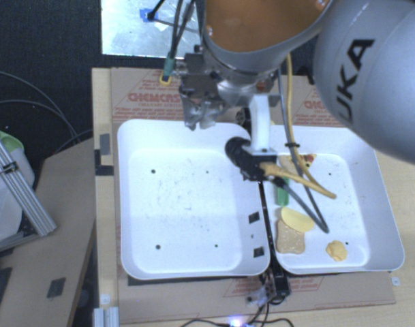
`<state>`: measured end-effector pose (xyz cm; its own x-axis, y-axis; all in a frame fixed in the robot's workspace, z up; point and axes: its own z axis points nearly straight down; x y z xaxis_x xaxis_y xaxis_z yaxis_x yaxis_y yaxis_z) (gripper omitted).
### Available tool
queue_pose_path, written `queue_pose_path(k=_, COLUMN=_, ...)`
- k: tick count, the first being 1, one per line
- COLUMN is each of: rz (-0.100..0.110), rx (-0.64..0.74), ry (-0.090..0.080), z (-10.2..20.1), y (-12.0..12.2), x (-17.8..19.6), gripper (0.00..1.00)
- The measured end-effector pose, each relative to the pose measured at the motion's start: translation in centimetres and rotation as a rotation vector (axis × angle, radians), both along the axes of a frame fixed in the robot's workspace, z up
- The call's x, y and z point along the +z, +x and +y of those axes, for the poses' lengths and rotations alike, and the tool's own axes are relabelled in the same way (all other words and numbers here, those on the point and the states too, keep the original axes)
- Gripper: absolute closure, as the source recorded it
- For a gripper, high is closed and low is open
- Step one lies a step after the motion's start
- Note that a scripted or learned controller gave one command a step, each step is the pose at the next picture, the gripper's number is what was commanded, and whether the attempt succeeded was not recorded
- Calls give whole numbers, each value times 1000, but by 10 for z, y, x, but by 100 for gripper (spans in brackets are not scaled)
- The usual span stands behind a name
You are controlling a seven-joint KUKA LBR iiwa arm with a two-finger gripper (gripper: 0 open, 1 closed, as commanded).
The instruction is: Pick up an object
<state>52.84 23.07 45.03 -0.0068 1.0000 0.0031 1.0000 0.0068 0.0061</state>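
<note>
My gripper (pixel 328 213) hangs over the upper part of the right bin (pixel 371 203). Its two long thin fingers, one tan (pixel 309 184) and one dark (pixel 308 211), spread apart in a V, open with nothing between them. A green piece (pixel 281 195) lies just left of the dark finger, close to the divider. A yellow oval piece (pixel 297 219) and a tan chunk (pixel 289 241) sit below it, near the bin's front. At the front right lies a small yellow lump (pixel 336 251). A small red and yellow item (pixel 306 159) sits near the back wall.
The left bin (pixel 180 203) sits beside the right one, across a narrow black divider (pixel 264 216). The big grey arm (pixel 371 67) covers the upper right. Cables (pixel 173 39) hang at the back. A metal frame (pixel 16 189) stands at far left.
</note>
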Motion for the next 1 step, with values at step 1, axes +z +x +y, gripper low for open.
queue_pose_path(k=1, rz=6, rx=-3, ry=-2, z=1, y=-31, x=-8, gripper=100)
